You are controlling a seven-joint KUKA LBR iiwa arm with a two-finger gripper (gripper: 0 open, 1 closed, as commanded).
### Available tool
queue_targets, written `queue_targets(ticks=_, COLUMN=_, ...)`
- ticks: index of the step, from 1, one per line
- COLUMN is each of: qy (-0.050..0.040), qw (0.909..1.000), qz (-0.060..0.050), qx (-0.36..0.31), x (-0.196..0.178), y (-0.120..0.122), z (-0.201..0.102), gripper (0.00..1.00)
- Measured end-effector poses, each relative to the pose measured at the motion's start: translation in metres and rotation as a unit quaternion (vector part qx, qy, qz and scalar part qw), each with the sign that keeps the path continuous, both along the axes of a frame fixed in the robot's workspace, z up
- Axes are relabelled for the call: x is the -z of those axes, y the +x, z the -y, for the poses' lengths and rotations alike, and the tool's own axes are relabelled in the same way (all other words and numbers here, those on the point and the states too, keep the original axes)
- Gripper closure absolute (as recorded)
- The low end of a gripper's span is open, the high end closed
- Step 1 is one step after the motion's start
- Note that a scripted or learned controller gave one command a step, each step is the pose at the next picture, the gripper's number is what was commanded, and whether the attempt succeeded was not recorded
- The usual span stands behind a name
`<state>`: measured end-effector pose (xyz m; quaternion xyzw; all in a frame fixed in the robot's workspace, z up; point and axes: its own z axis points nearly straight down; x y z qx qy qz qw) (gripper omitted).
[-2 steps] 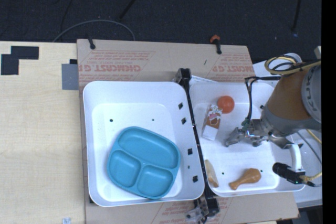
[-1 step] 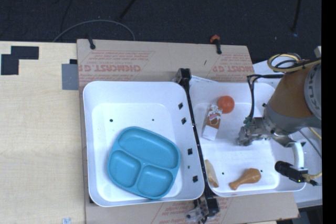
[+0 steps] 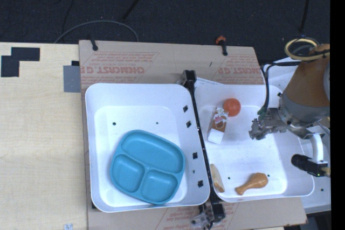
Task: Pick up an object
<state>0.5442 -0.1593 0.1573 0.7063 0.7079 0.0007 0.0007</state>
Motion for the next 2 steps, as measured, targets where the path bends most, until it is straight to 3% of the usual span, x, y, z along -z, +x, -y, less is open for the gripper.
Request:
queue_targets(ticks=1, qy=-0.0002, qw=1.0000, qz=0.000, qx=0.000, x=-0.049, y=0.001, z=0.001, gripper=1.00)
queue_targets(ticks=2, qy=0.0015, qw=1.0000, qz=-0.002, qx=-0.002, x=-0.046, y=0.017, z=-0.059, gripper=1.00)
